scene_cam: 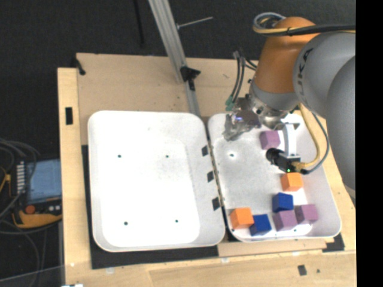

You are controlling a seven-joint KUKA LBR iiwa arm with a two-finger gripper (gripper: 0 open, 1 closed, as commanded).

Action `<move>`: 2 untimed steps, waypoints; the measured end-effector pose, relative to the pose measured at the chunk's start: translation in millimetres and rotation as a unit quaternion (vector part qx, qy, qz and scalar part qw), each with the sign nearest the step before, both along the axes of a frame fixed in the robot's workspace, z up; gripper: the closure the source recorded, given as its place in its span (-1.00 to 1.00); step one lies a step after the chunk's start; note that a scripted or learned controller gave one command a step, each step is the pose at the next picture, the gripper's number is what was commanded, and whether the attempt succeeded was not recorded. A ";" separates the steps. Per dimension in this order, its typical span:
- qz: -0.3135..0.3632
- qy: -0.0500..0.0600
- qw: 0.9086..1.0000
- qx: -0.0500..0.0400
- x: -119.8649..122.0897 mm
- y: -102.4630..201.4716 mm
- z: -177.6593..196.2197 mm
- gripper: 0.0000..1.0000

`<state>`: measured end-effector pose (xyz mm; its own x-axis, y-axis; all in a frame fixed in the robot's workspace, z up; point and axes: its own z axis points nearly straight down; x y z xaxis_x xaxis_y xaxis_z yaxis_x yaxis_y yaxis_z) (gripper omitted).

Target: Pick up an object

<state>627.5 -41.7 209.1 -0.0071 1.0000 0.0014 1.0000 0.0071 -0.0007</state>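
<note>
The right bin (251, 169) holds several small blocks. A purple one (270, 139) lies near the back, an orange one (291, 182) at mid right. Along the front sit an orange block (242, 217), a blue block (260, 225), a second blue one (283, 202) and two purple ones (285, 220) (309, 213). My gripper (236, 124) hangs over the bin's back left corner, left of the purple block, below the orange band of the arm (281, 52). I see no block between its fingers.
The left bin (149, 178) lies beside the right one. A slanted metal rail (170, 37) runs from the top down to the bins' back edge. A blue device with cables (42, 181) sits off the bench to the left.
</note>
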 end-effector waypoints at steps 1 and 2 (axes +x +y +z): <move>0.001 -0.001 1.000 0.001 -9.7 60.4 14.3 1.00; 0.000 0.001 1.000 0.000 -13.7 116.6 10.4 1.00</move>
